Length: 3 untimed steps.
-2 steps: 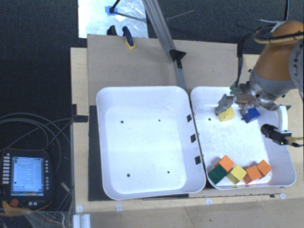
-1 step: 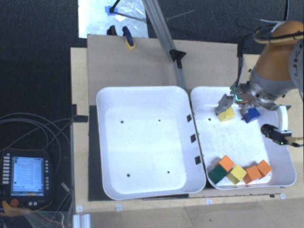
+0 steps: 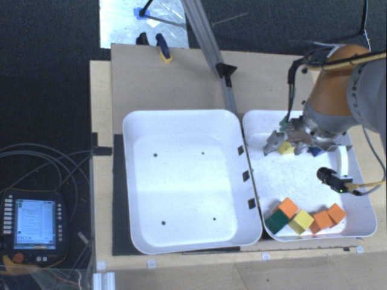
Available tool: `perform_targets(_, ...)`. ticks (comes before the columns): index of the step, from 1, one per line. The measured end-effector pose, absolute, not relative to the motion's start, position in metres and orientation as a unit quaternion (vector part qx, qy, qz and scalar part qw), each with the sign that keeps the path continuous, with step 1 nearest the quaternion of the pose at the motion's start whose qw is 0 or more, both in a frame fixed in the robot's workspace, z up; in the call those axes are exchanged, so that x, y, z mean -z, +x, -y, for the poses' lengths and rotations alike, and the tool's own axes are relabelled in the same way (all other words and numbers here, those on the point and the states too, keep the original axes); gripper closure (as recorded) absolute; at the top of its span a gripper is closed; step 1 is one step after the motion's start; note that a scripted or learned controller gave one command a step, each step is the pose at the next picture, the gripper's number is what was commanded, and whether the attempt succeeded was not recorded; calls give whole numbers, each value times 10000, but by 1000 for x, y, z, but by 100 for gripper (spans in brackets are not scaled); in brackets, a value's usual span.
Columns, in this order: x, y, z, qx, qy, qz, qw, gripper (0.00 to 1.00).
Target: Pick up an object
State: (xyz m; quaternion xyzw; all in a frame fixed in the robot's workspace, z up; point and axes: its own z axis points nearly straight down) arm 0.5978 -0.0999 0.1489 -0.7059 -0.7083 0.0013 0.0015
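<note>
Bins: two, white, side by side on the tabletop. I log the left bin with nothing but a few dark dots on its floor; the right bin carries all the stock.

Blocks, counted in the right bin: five in a cluster at the near edge, namely orange block, green block, yellow block, and two more orange ones. Sixth item: small yellow piece at the far end, just beside the hand. A blue bit peeks out under the wrist; I cannot tell what it is.

Hand: low over the far end of the right bin. From my screen I cannot tell how its jaws are set, nor whether anything is between them; I will not claim a grip.

Step, as I judge it: the reach-and-close stage at the small yellow piece, lift not yet shown. Next move calls for a confirmed closure on the piece, then a straight rise clear of the bin wall.

Other: pendant with cables, lower left, off the tabletop.
</note>
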Motion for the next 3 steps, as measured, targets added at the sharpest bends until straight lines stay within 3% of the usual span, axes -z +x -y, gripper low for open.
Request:
perform_targets(1, -104, 598, 100, -10, -7062, 7080, 10, 0)
perform_targets(2, -117, 600, 100, 15, -7056, 7086, -14, 100)
perform_targets(3, -181, 603, 96, 25, -7053, 7089, -32, 100)
